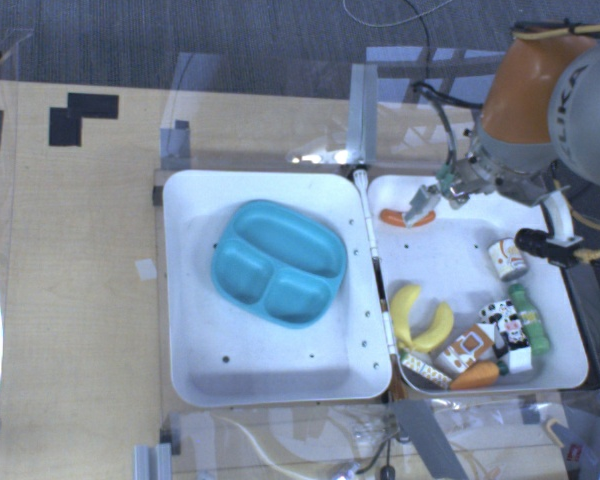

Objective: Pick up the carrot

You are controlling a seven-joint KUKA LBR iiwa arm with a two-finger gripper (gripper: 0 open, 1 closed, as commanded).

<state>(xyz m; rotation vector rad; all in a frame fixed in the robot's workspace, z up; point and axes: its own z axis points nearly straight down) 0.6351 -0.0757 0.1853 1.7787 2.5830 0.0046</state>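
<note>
Heads up: your pincer sits over the small orange-red piece at the top of the right bin; can't tell if its fingers are spread or pinched. The carrot looks to be at the bin's bottom edge, wedged beside the banana and cow toy. Risk: you grab the wrong orange item, or clutter blocks a clean grip.
</note>
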